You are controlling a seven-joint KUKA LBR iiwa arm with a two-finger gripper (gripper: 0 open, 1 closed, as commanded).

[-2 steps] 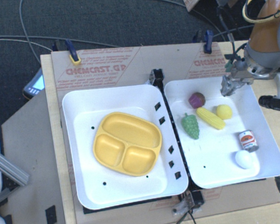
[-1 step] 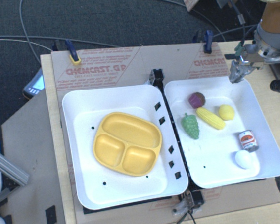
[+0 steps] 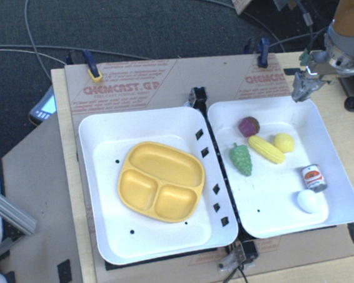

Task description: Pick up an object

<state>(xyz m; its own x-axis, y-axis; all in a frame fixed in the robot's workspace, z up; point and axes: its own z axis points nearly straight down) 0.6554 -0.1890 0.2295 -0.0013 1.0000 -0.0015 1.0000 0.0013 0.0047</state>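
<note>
1. End effector point(image 3: 302, 90) sits at the far right corner of the right bin point(image 3: 340, 171), above its rim, well apart from everything in it. Nothing is held; whether it is open or closed, I cannot tell from this slant.

2. Candidate things all lie in the right bin: a dark purple fruit point(image 3: 248, 126) toward the far side, a yellow corn cob point(image 3: 266, 149) just beside it, a small yellow lemon point(image 3: 283, 142) touching or nearly touching the cob, a green grape bunch point(image 3: 241, 159) near the divider, a small can with a red label point(image 3: 313, 178) toward the right wall, and a white egg-like piece point(image 3: 308, 201) just beside the can.

3. Step in hand, as I judge it: approach, nothing grasped yet. The task is barely started.

4. Next move calls for a descent into the bin over 1 chosen thing. The purple fruit and lemon are nearest the end effector.

5. In the way: cob, lemon and purple fruit are clustered, so closing on 1 risks nudging a neighbour. The can and the white piece also crowd each other. The grape bunch stands more alone.

6. Around: the left bin point(image 3: 101, 196) carries a yellow compartment plate point(image 3: 161, 181). Both bins rest on a table point(image 3: 133, 79) with clamps at the far edge.
</note>
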